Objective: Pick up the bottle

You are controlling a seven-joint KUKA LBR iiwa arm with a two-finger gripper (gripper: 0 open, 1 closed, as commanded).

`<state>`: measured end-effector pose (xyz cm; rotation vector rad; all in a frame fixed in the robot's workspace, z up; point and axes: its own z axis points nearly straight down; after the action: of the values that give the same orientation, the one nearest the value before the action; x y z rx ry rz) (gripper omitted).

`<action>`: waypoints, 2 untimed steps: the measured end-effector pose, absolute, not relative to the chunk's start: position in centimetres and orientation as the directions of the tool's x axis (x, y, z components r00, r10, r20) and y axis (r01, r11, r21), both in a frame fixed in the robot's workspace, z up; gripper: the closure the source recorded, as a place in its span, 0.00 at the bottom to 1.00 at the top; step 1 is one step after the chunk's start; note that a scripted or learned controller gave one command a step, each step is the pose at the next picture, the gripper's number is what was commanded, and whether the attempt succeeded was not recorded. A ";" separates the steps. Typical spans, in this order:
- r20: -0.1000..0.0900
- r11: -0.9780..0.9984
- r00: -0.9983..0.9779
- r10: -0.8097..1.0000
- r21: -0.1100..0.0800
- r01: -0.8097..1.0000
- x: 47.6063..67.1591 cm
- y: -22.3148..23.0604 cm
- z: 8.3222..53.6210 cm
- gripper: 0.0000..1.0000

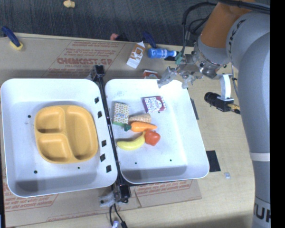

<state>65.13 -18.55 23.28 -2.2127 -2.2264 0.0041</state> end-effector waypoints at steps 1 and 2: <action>0.000 0.012 -0.012 1.000 -0.005 1.000 65.2 -18.5 24.3 1.00; 0.001 0.231 -0.231 0.973 -0.004 0.973 59.0 -21.0 23.9 1.00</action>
<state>59.03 -21.00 23.87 -1.9456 -2.4626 0.0033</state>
